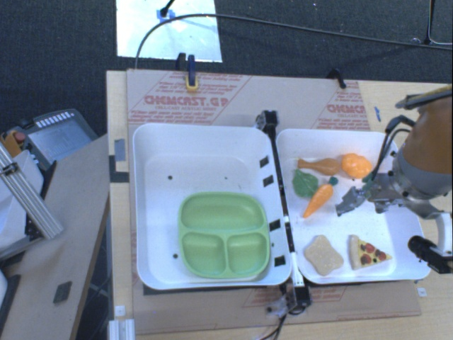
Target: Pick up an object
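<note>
Gripper (352,202) hangs just right of the orange plastic carrot (318,198); can't tell how open it is. I'd centre over the carrot's fat middle before dropping.

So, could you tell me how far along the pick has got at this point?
Done: the end effector has reached the right bin, beside the toy carrot. In hand: nothing visibly gripped. Left: grasping and lifting something; the carrot, chicken drumstick, orange, broccoli, bread slice and pizza slice all lie in the bin.
</note>
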Robot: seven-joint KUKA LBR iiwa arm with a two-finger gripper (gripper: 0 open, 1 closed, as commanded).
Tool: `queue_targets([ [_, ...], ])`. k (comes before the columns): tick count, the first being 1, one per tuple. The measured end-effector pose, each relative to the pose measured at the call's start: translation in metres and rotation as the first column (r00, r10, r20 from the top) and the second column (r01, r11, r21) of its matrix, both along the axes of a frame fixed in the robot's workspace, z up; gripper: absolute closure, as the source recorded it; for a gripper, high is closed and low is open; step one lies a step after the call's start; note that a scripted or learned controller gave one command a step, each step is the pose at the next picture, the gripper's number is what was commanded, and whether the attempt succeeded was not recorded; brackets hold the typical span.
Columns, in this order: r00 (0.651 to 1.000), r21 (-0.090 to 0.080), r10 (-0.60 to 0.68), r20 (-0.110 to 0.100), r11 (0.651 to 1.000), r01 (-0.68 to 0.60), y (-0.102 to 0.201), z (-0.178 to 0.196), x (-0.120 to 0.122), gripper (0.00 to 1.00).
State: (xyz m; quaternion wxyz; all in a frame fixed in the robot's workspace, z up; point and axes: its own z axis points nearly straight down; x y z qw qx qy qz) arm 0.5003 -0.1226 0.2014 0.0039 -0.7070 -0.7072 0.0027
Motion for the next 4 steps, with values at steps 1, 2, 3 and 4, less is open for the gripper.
queue_targets([
  [1, 1.000, -0.002, 0.003, 0.011, 1.000, -0.003, 0.000, 0.005, 0.003, 0.00],
  [2, 1.000, 0.000, 0.001, 0.006, 1.000, -0.001, 0.011, -0.050, 0.001, 0.00],
  [3, 1.000, 0.000, 0.001, 0.004, 1.000, -0.001, 0.014, -0.113, -0.002, 0.00],
  [4, 1.000, -0.001, 0.000, 0.009, 1.000, 0.000, 0.014, -0.117, -0.002, 0.00],
])
